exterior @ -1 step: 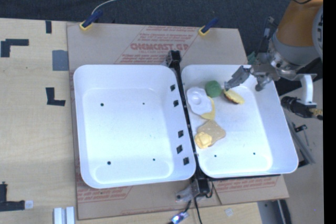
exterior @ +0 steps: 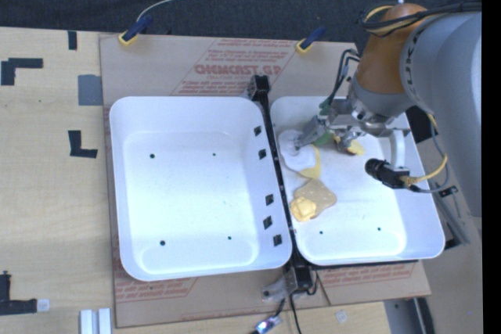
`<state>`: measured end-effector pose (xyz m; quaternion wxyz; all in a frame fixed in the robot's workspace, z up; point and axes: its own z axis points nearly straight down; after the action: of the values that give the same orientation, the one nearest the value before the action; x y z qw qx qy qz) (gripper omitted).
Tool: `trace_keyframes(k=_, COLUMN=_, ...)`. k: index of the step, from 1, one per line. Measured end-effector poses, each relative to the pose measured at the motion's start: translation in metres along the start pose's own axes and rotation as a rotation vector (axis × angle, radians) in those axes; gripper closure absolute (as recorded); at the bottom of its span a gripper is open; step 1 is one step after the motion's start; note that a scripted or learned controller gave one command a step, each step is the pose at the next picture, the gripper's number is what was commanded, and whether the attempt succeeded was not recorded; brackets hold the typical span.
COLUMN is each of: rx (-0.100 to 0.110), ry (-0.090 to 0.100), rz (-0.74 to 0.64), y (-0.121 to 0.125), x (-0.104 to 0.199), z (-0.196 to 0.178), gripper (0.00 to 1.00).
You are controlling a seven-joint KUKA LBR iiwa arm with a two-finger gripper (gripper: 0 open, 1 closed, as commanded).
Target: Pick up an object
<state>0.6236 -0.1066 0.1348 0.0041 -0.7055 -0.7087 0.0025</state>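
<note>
Several small objects lie in the right bin (exterior: 391,235). A white round piece (exterior: 293,151) sits near the bin's left wall, with a pale yellow piece (exterior: 314,165) beside it. Below them lie a tan lump (exterior: 321,193) and a yellow lump (exterior: 303,208), touching each other. A small yellow object (exterior: 354,147) peeks out under the wrist. My gripper (exterior: 319,132) is low over the upper left part of the right bin, just above and right of the white round piece. The grey arm with its orange band (exterior: 387,51) comes in from the right.
The left bin (exterior: 188,184) stands beside the right one, with a black divider (exterior: 270,168) between them. A black cable (exterior: 395,172) loops off the wrist over the right bin. Both bins rest on a cardboard sheet (exterior: 227,70) held by two clamps.
</note>
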Motion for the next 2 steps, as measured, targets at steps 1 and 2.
trace_keyframes(k=1, rx=-0.006, ry=-0.003, rz=0.003, y=-0.009, x=0.004, z=0.054, gripper=0.00)
trace_keyframes(k=2, rx=-0.008, ry=-0.004, rz=0.009, y=-0.082, x=-0.037, z=0.050, gripper=0.00)
